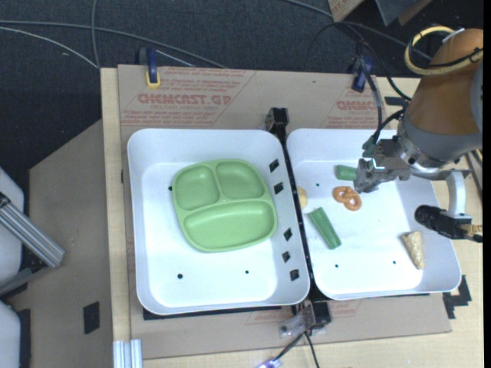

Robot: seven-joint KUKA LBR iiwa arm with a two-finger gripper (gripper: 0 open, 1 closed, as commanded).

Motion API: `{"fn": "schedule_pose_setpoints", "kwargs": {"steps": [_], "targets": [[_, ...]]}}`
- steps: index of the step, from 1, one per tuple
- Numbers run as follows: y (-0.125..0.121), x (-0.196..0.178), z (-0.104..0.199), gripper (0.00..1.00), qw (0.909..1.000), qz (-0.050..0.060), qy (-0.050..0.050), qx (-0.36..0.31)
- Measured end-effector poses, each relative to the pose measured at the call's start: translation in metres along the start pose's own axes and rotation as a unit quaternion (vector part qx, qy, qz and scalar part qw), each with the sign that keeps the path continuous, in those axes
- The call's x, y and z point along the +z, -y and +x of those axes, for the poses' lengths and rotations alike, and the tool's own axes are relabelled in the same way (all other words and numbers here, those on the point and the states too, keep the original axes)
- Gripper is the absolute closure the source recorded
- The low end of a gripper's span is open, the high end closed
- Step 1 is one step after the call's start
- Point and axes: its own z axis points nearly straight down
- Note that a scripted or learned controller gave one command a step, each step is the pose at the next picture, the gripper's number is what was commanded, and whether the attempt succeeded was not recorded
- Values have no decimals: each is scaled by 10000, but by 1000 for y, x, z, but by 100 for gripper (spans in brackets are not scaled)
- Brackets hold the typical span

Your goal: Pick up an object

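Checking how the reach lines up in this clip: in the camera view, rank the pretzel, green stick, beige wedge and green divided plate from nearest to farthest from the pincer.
1. pretzel, just below the pincer
2. green stick, lower left
3. beige wedge, lower right corner
4. green divided plate, in the left bin

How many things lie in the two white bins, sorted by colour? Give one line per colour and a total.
Green: 3, the divided plate, the stick, a small piece by the gripper
Orange: 1, the pretzel
Tan: 1, the wedge
Pale yellow: 1, the bit at the divider
Total: 6

pale green divided plate (223, 205), white bins (153, 267), orange pretzel (347, 198), perhaps tan wedge (414, 248).
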Motion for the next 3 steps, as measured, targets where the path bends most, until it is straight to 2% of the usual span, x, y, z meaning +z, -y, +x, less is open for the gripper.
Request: {"fn": "schedule_pose_setpoints", "kwargs": {"steps": [2, 3], "targets": [[-12, -9, 115, 100, 10000, 10, -6, -8], [-5, 3, 165, 100, 10000, 35, -5, -2]]}}
